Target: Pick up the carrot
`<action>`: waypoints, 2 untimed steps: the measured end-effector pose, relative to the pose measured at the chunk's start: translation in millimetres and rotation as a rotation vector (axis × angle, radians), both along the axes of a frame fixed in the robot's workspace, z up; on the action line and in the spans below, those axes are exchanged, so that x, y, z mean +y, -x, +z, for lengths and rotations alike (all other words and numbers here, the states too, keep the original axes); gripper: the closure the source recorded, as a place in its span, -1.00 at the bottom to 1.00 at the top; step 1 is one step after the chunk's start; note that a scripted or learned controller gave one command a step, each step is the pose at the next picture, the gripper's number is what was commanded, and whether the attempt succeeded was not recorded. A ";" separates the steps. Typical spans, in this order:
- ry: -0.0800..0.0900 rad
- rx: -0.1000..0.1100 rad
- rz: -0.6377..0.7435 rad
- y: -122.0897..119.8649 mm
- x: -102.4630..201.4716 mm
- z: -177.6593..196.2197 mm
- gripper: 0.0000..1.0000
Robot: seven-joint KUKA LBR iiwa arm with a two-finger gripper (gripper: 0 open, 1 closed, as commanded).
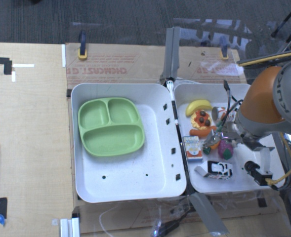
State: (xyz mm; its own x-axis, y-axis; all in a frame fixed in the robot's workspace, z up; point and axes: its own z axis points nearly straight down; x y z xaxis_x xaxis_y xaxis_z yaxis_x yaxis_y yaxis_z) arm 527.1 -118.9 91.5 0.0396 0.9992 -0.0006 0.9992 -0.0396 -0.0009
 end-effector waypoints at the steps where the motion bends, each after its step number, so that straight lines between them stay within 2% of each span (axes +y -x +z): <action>1: -0.001 0.002 -0.004 0.6 -1.3 8.3 1.00; 2: 0.001 0.000 -0.069 -41.9 -10.7 0.1 1.00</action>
State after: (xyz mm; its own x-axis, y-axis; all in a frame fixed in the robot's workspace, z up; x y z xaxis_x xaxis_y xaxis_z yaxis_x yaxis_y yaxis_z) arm 569.0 -129.7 91.5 0.1087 0.9941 -0.0015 0.9941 -0.1087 -0.0007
